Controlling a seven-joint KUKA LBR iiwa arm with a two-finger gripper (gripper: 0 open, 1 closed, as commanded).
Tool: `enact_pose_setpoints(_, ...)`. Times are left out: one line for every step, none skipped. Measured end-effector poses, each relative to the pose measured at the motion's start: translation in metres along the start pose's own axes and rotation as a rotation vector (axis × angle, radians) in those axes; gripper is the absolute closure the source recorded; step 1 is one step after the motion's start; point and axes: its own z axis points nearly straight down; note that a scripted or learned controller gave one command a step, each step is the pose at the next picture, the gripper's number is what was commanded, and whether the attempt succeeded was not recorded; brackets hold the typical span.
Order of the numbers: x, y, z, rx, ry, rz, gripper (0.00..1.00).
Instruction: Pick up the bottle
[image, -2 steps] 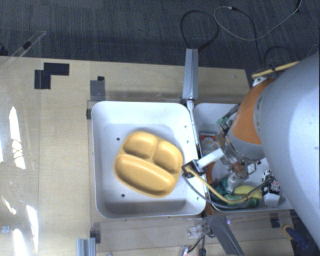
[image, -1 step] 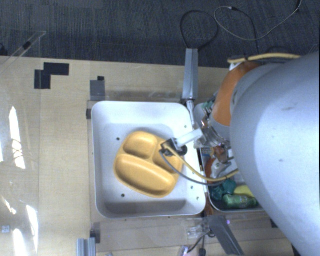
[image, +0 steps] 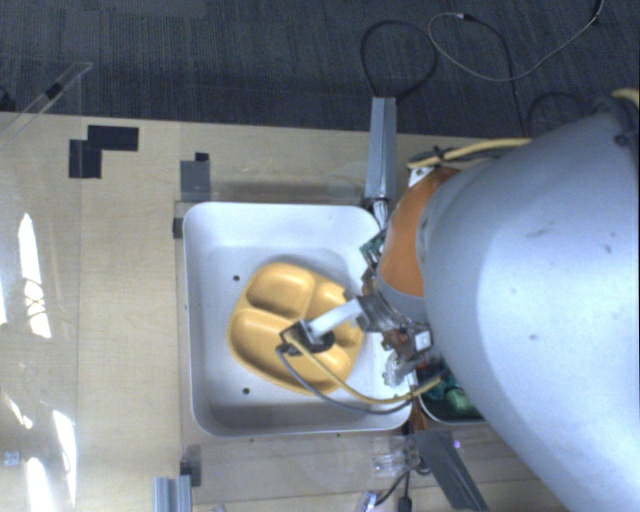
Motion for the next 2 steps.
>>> enact_pose_setpoints(0.067,0.029,-0.043,-0.009,0.006,0.043,0.00)
enact_pose_setpoints(0.002,-0.017,-0.005,-0.008,0.002,0.135,0.00)
